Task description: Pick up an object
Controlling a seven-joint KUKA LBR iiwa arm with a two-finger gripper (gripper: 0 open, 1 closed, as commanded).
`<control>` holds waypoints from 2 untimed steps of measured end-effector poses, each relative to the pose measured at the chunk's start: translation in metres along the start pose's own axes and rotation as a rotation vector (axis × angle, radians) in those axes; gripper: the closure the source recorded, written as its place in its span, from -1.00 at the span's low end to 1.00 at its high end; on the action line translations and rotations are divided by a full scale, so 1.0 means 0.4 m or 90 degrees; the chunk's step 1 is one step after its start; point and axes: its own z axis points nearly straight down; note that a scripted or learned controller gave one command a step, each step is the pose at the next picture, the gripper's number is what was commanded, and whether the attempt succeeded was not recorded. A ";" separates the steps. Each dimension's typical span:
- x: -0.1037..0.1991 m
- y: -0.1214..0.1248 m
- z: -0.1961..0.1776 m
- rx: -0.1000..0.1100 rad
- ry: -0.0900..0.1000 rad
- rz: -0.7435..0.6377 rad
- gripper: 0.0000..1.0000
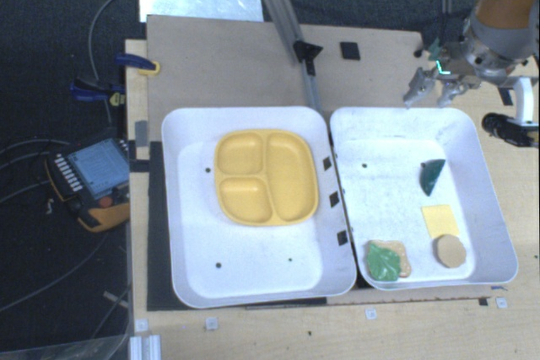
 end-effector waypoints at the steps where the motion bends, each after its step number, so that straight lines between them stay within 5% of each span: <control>1: 0.000 0.002 -0.004 -0.002 0.000 0.000 -1.00; 2: 0.004 0.014 0.101 -0.001 -0.001 -0.002 -1.00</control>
